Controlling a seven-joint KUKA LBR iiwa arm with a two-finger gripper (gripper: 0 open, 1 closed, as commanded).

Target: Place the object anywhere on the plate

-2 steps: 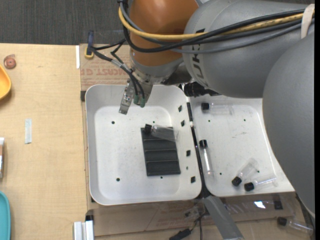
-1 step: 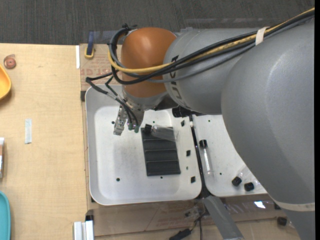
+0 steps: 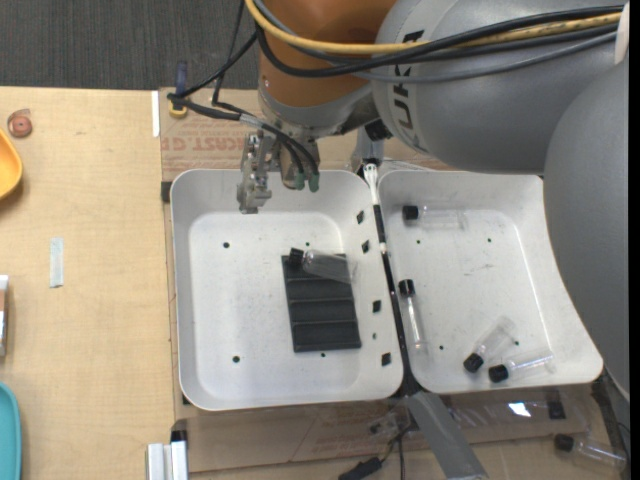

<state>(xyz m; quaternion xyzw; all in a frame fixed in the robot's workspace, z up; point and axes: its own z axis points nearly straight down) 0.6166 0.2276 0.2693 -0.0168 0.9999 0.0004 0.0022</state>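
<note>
two shallow white bins are seen side by side on the counter [image 3: 90, 268]. in the left bin [image 3: 200, 368], a black ribbed plate [image 3: 322, 313] is laid flat near the middle, slightly tilted. a clear tube [image 3: 325, 264] w/ a dark cap is seen resting on the plate's upper end, touching it, lying roughly crosswise.

the tool [image 3: 252, 196] is hung over the upper-left part of the left bin, near the back wall, well apart from the plate and the tube. its fingers are seen close together w/ nothing between them; how far open they are cannot be told exactly. the grey arm [image 3: 500, 78] w/ its orange band [image 3: 320, 18] is seen reaching in from the right, above the bins.

in the right bin [image 3: 560, 268], more clear tubes w/ dark caps are scattered: one [image 3: 432, 214] near the upper left, one [image 3: 411, 313] along the left wall, and a pair [image 3: 500, 356] near the lower right, just beside each other.

on the counter to the left, an orange item [image 3: 8, 168] is cut by the edge, and a teal item [image 3: 8, 433] is seen at the lower left.
</note>
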